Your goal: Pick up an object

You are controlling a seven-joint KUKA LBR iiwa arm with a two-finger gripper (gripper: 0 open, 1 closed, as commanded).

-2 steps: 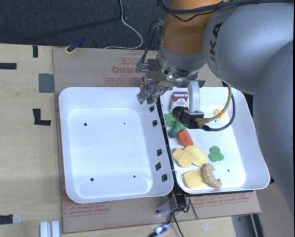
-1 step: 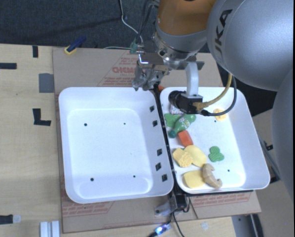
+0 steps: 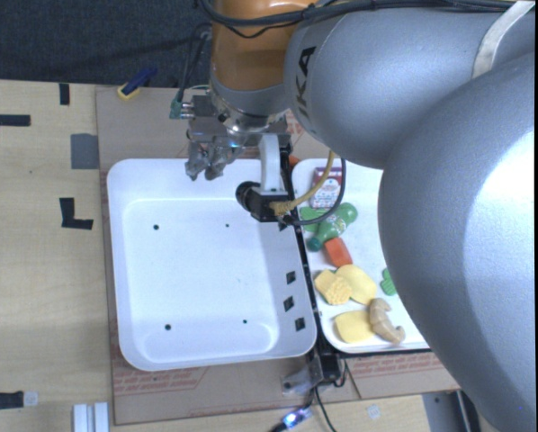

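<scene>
My gripper [image 3: 206, 166] hangs over the far rim of the left bin [image 3: 134, 241], near its back middle. Its two fingers point down with a small gap and nothing between them, so it is open. The objects lie in the right bin [image 3: 363, 183]: a green piece [image 3: 328, 228], an orange carrot-like piece [image 3: 339, 252], a yellow corn cob [image 3: 343, 286], a pale yellow block [image 3: 350, 326] and a tan curved piece [image 3: 385, 323]. A red and white packet [image 3: 324, 193] lies at the back of that bin, partly behind the arm. The big grey arm hides the right bin's right side.
A black divider [image 3: 301, 268] runs between the two bins. Both bins rest on brown cardboard [image 3: 107, 133] on a wooden bench with black tape marks [image 3: 71, 212]. A blue and yellow item [image 3: 137, 82] lies behind the bins at the bench's back edge.
</scene>
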